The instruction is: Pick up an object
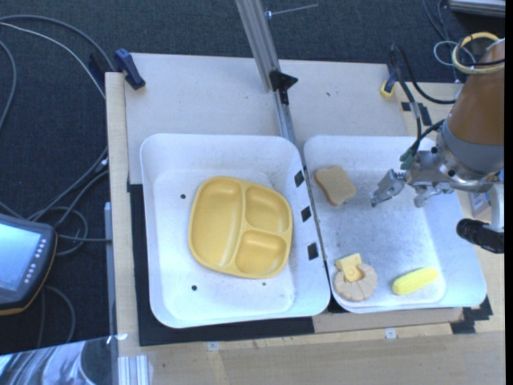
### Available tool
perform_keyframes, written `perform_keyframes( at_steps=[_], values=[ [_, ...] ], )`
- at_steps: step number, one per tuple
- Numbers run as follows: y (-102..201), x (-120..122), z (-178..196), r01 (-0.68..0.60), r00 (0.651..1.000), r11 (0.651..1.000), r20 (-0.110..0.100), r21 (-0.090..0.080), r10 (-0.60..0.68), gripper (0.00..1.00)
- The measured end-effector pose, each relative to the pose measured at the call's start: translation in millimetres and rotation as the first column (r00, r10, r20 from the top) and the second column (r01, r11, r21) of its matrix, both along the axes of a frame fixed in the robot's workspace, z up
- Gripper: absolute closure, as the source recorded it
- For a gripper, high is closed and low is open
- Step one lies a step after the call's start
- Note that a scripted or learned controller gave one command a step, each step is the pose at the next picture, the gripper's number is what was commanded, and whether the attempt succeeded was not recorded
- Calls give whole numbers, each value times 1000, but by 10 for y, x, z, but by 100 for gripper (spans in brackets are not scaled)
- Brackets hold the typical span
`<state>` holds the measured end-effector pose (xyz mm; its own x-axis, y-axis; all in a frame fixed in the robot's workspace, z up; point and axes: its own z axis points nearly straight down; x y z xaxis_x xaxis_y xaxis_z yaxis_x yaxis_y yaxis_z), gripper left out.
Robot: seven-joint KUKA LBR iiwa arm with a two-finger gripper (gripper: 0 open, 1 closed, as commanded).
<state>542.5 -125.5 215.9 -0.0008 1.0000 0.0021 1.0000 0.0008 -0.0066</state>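
In the right bin lie three items. A tan slice of bread rests near the bin's back left. A round cracker-like piece with a yellow chunk on top sits at the front left corner. A yellow corn cob lies at the front. My gripper hangs over the back middle of this bin, right of the bread and apart from it. Its fingers are spread open with nothing between them.
The left bin holds a yellow divided plate. A metal pole rises from the bench behind the divider between the bins. Cables and a blue clamp lie at the bench's back edge.
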Motion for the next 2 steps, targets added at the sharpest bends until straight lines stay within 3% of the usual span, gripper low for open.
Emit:
perform_keyframes(
  at_steps=[2],
  values=[
    [-55,-2,-1233,1,1000,1000,-2,1,-1,0]
  ],
)
